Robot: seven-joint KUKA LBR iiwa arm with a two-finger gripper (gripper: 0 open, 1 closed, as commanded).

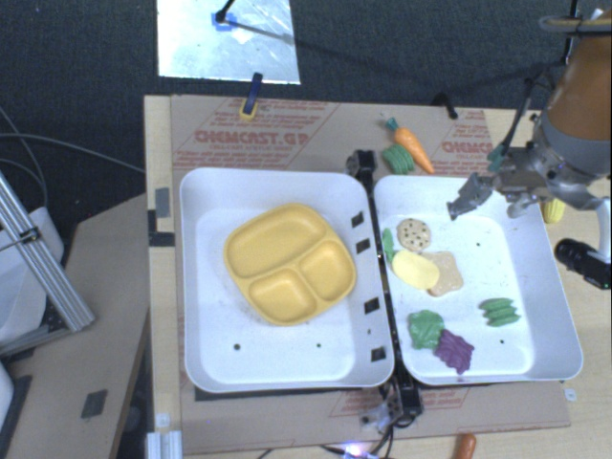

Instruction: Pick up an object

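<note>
You see the pincer (470,199) hovering over the right bin (535,285), above the cookie (413,232); a yellow tray (290,262) fills the left bin (206,285).

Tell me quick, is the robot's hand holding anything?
Hand: above the right bin's far edge, nothing between it that I can see; open or shut cannot be told.
</note>
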